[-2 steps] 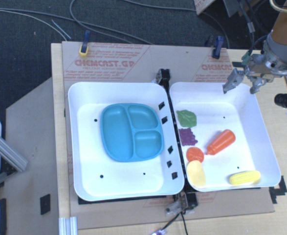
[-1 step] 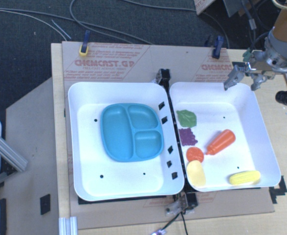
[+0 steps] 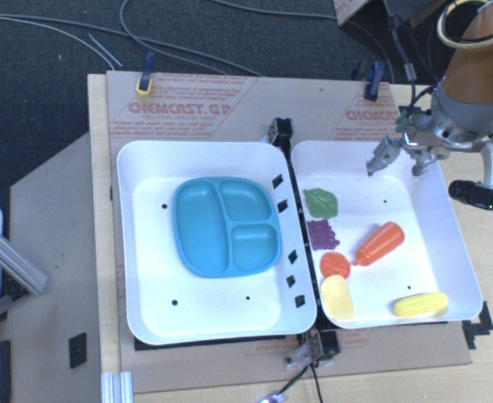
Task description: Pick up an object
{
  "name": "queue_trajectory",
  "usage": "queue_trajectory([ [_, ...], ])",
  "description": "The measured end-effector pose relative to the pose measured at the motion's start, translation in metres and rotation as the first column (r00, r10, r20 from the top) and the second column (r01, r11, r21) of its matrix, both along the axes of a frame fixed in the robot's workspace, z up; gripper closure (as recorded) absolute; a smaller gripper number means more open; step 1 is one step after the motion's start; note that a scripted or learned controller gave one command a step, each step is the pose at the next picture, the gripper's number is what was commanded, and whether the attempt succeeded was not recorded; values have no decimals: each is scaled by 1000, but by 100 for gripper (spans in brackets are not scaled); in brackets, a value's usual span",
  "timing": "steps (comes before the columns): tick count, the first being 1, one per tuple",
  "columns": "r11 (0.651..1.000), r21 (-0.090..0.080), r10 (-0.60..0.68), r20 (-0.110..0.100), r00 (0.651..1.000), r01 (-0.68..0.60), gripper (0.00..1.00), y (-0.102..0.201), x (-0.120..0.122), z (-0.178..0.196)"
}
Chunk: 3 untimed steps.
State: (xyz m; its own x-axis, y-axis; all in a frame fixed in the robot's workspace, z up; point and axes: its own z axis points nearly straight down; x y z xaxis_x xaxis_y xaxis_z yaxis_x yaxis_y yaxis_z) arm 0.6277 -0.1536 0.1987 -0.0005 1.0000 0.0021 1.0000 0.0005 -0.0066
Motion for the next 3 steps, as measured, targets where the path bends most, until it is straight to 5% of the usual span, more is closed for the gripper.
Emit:
queue_trajectory([
  [2, 1000, 0, 1, 3, 1000, -1, 0, 2, 3, -101],
  [3, 1000, -1, 1, 7, 1000, -1, 100, 2, 4, -86],
])
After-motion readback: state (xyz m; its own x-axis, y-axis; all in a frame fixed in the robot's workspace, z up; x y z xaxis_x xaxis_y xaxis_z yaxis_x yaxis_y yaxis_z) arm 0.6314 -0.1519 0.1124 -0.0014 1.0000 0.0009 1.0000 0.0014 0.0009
